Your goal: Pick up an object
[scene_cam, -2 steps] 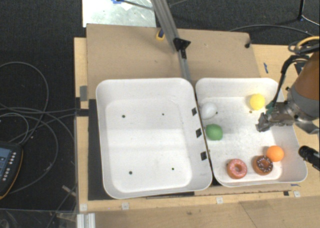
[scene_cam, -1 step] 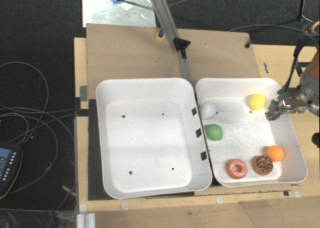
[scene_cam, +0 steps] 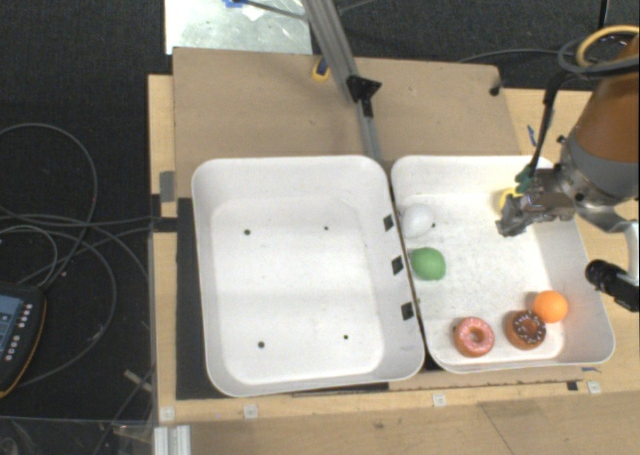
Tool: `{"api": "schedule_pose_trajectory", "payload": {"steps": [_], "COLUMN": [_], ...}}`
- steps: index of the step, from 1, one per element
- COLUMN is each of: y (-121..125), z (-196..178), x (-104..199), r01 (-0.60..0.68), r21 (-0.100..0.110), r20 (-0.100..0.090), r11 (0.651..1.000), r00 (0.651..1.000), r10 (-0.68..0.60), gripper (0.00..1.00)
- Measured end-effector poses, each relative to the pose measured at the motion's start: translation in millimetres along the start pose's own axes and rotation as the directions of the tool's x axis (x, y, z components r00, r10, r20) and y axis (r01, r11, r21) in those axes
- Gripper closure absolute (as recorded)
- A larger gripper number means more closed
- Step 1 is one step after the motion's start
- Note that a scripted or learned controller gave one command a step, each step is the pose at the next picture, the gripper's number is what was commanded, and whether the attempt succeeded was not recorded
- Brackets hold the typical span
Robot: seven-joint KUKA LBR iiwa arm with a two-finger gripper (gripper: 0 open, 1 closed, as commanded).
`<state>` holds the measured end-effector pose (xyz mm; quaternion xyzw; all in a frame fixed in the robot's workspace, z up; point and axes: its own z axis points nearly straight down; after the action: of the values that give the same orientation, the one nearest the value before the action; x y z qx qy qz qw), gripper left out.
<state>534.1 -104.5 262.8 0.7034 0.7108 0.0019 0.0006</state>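
The left bin (scene_cam: pixel 300 273) sits nearest, then the right bin (scene_cam: pixel 480 243) holding a green ball (scene_cam: pixel 428 264), pink doughnut (scene_cam: pixel 474 336), brown doughnut (scene_cam: pixel 526 329), orange ball (scene_cam: pixel 550 306) and white ball (scene_cam: pixel 416 220). The end effector (scene_cam: pixel 512 221) hangs at the bin's two o'clock (grip state unclear from here), nothing visibly picked. Open floor lies mid-bin; the doughnuts crowd the five o'clock rim.

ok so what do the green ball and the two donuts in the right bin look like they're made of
Green ball: matte, even colour, no glare; probably foam or soft plastic. Pink-frosted donut and chocolate donut: likely moulded plastic or rubber toys, with flat painted-looking colour and a faint sheen. The view is too coarse to be sure.
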Motion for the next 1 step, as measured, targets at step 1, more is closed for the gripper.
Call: {"api": "schedule_pose_trajectory", "payload": {"steps": [1], "y": [-2.8], "z": [4.7], "x": [44.5], "r01": [-0.001], "r21": [0.003], "r20": [0.0], "r11": [1.0], "r00": [1.0], "r10": [0.001], "gripper": [1.0]}}
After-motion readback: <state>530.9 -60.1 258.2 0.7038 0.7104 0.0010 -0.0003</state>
